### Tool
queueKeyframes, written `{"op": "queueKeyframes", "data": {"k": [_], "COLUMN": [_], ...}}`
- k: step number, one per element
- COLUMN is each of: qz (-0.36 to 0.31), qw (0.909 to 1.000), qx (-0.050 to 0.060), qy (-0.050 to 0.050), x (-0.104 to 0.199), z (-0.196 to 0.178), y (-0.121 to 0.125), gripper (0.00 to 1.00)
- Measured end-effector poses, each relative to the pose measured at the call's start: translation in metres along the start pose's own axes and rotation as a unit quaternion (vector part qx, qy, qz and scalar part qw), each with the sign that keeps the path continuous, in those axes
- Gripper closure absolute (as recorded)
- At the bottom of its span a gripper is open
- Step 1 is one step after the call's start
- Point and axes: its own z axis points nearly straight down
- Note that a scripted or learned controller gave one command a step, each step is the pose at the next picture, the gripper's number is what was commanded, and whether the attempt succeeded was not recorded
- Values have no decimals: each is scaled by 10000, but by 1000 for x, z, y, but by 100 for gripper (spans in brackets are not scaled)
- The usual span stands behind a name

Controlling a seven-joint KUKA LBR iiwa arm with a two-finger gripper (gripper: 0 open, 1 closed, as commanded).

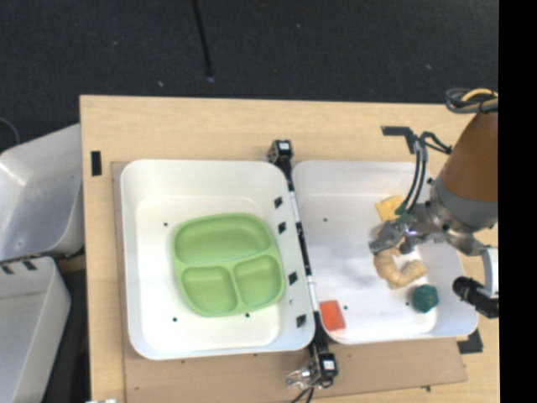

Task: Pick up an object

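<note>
Your gripper (391, 240) sits low in the right bin (352, 326), just above the tan curved piece (398, 270); whether it grips anything, you cannot tell. Centre over that piece before lifting. The yellow item (388, 207) is partly covered; the green ball (424, 298) and orange block (332, 315) lie apart.

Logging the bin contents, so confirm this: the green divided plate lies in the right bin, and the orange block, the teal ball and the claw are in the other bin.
Not right. The camera view shows the green divided plate in the left bin; the orange block, teal ball and claw are in the right bin.
</note>
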Motion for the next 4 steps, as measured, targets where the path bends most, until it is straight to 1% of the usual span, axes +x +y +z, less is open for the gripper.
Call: {"op": "queueKeyframes", "data": {"k": [1,2,4], "qz": [-5,-20,-24], "qw": [10000,10000,10000], "qx": [-13,18,21], "qy": [-3,10,16], "x": [5,52,156], "z": [-63,-63,-73], "y": [2,15,62], "gripper": [100,100,100]}}
